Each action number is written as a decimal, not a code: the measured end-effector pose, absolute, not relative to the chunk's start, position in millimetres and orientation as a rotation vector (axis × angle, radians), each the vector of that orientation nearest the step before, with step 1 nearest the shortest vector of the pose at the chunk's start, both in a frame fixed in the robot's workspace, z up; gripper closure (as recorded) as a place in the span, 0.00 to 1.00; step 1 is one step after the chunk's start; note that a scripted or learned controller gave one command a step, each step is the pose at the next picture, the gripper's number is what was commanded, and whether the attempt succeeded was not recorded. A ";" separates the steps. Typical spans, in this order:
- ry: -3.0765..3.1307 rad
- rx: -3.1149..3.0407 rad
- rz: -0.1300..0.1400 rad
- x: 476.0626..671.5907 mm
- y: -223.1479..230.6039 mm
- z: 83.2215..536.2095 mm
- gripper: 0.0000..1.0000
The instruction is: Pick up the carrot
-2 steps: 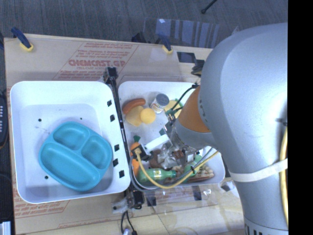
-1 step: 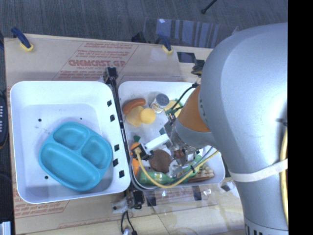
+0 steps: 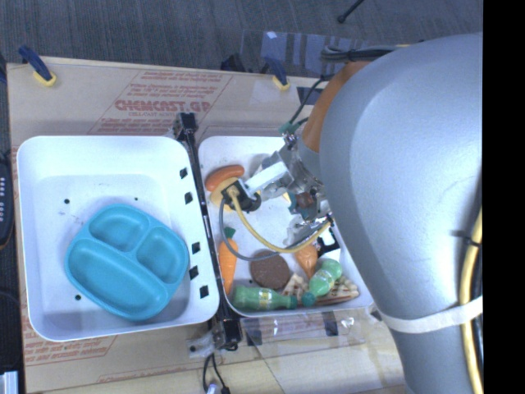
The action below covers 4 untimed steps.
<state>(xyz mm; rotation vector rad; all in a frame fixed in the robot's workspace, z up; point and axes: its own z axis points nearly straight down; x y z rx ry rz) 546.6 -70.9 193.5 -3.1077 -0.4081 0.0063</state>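
The carrot (image 3: 227, 258) is a long orange piece with a small green top. It lies along the left wall of the right bin (image 3: 246, 148), pointing toward the front. My gripper (image 3: 307, 213) hangs over the middle of the right bin, right of the carrot and apart from it. The grey arm covers that bin's right side. A yellow cable (image 3: 250, 230) loops from the wrist down between the gripper and the carrot. A second, shorter orange piece (image 3: 307, 258) sits just below the gripper.
The right bin also holds a hot dog (image 3: 224, 176) at the back left, a brown round cookie (image 3: 270, 270), two green bottles (image 3: 261, 296) (image 3: 325, 277) and a cracker (image 3: 342, 289) along the front. A blue divided plate (image 3: 125, 258) lies in the left bin (image 3: 49, 158).
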 end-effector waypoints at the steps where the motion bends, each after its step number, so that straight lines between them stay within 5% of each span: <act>1: -0.340 -3.113 0.020 481.4 -36.1 190.1 0.00; 3: -0.334 -3.118 0.016 580.9 10.6 190.3 0.00; 4: -0.420 -3.106 0.021 529.6 40.0 190.5 0.00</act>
